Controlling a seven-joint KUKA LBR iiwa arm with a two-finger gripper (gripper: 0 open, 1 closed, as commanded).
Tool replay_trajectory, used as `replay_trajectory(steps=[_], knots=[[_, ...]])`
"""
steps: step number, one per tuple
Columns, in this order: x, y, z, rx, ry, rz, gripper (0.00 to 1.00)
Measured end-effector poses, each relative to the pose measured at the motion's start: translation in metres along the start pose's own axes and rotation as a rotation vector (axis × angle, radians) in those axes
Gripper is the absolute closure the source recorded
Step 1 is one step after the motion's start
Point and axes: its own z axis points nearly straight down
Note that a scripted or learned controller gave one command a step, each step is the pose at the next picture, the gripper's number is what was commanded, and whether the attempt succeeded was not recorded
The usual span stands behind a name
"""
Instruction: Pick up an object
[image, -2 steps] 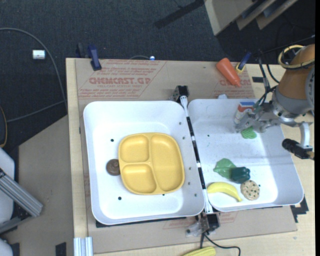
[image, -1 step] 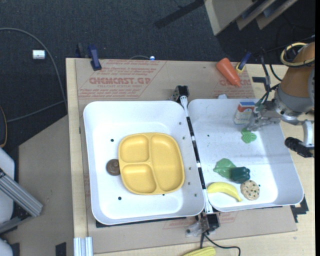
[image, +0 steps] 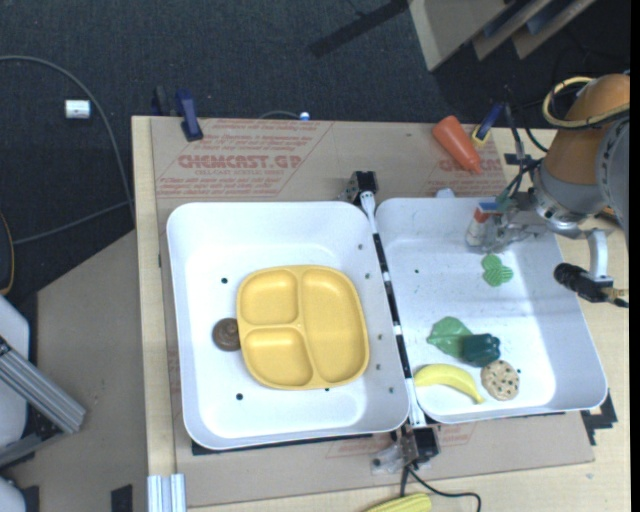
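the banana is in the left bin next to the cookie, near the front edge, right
Not quite. The camera view shows the banana in the right bin, not the left one. The rest holds: it lies next to the cookie, near that bin's front edge. The left bin holds the yellow divided plate.

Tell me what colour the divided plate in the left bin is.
Yellow; the plate shows plainly in the camera view.
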Motion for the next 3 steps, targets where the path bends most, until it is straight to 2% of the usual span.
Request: replay_trajectory(steps=[1,2,3], knots=[[0.043,-0.045,-0.068,0.001,0.002,0.000,1.00],[0.042,-0.046,-0.067,0.004,0.002,0.001,0.00],[0.008,0.007,0.001,0.003,0.001,0.001,0.00]])
